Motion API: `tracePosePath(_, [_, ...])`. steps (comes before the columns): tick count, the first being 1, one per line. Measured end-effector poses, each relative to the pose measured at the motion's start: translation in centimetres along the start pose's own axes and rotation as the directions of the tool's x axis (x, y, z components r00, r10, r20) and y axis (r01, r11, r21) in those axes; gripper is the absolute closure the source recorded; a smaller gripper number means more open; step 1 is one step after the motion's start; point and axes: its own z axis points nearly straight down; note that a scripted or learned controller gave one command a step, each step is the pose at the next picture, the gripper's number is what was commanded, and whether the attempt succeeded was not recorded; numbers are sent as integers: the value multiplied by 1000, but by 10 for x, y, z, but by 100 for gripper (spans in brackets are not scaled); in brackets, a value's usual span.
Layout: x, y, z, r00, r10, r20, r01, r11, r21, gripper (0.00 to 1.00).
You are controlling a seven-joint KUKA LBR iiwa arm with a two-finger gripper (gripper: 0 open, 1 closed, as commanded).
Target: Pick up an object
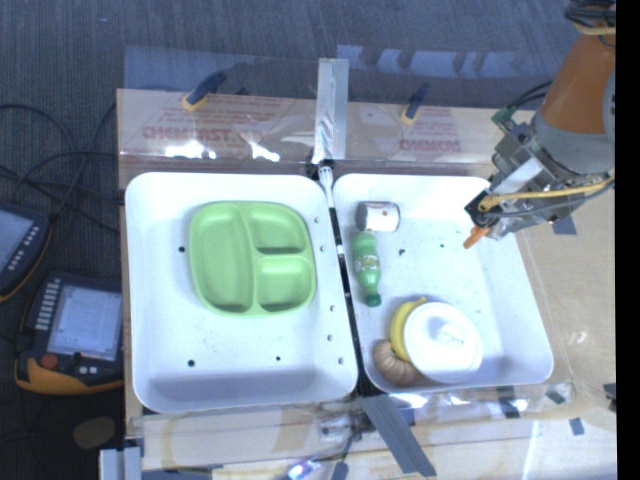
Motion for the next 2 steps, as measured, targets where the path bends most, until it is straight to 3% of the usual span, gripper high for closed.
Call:
tracePosePath(1, [-50, -1, 31, 1000, -15, 1, 15, 1000, 2, 100])
tracePosePath(2, [10, -64, 18, 991, 131, 1, -131, 991, 2, 100])
